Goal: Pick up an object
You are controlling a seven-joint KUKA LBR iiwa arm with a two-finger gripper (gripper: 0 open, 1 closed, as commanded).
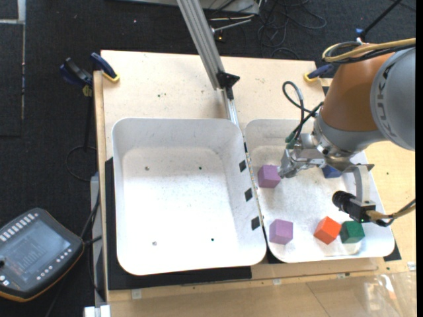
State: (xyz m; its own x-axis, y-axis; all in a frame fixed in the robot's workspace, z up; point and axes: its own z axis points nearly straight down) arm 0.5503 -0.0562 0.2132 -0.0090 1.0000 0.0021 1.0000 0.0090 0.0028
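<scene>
Several small blocks lie in the right bin. A purple block sits near the bin's left wall, and a second purple block lies closer to the front. An orange block and a green block rest side by side at the front right. A blue block peeks out from under the arm. My gripper hangs low just right of the upper purple block, almost touching it, with nothing visibly between its fingers.
The left bin lies beside the right one. A slanted metal bar runs from the top down to the bins' divide. Clamps sit at the bench's back corners. A handheld pendant lies off the bench at lower left.
</scene>
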